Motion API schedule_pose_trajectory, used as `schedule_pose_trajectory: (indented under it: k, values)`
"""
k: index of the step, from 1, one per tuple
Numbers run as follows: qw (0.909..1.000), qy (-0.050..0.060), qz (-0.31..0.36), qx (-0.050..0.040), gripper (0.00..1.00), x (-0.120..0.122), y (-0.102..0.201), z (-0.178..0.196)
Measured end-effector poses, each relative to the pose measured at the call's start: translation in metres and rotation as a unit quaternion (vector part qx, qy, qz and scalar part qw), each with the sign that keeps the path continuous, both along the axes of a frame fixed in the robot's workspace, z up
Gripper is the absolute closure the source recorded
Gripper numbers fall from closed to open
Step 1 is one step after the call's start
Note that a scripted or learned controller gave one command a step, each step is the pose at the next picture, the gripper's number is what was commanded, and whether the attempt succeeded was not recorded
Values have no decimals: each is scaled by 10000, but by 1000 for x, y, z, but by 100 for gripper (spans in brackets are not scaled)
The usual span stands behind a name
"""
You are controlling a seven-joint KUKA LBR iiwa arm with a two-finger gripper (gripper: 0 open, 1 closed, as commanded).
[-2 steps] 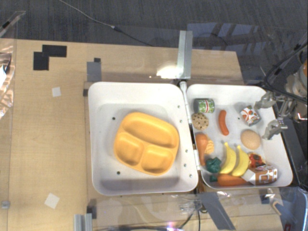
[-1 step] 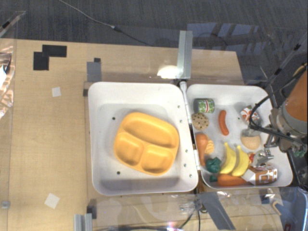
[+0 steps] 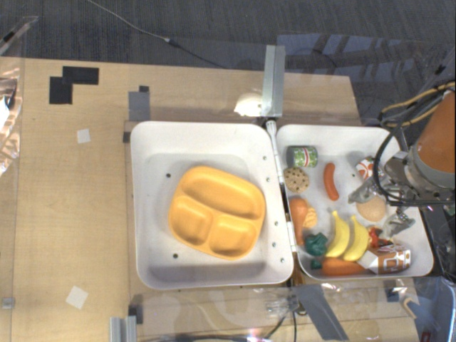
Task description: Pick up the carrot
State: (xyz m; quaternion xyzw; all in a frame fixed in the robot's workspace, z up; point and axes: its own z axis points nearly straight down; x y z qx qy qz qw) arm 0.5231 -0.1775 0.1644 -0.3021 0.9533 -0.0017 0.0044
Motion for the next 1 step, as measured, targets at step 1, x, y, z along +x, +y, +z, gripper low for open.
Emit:
schedule_pose_trajectory:
  k: [1]
  values:
    - [9995,-56,-307,-17,0,1,6,-72]
